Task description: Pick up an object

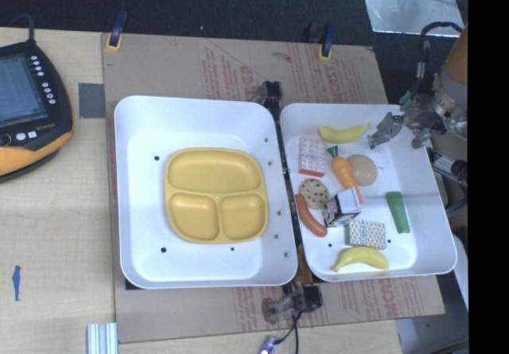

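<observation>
The right white bin (429, 185) holds several toy foods. A yellow banana (343, 133) lies at the back, with an orange carrot (345, 173) and a beige round piece (365, 170) in front of it. A red-and-white packet (312, 157), a cookie (314, 192), a red sausage (310, 215), a small black-and-white box (344, 205), a green-patterned packet (367, 233), a green stick (398, 212) and a second banana (359, 259) lie around them. My gripper (402, 136) hangs over the bin's back right part, just right of the back banana, open, with nothing between its fingers.
The left white bin (135, 185) carries a yellow divided plate (216, 192). A teach pendant (24, 106) lies at the bench's far left. Blue clamps (325, 40) pin the cardboard sheet at the back. The arm (449, 82) stands along the right edge.
</observation>
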You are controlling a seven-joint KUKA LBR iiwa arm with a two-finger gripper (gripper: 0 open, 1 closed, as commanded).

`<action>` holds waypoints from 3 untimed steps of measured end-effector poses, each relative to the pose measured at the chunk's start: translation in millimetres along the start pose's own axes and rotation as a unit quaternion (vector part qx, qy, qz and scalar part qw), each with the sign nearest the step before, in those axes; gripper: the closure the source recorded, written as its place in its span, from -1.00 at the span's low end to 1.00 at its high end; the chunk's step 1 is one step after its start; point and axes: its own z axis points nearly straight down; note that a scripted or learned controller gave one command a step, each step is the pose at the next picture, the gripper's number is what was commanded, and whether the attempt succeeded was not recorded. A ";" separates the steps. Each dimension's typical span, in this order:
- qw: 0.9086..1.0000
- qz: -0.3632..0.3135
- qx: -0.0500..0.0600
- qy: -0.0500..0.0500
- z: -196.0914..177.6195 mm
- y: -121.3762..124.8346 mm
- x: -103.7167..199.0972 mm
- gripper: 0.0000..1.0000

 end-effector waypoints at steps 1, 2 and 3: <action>1.000 -0.001 0.001 0.000 107.2 -17.3 47.0 -1.00; 1.000 -0.002 0.002 -0.001 96.6 -17.1 45.8 1.00; 1.000 0.000 -0.001 0.001 17.0 2.7 116.2 1.00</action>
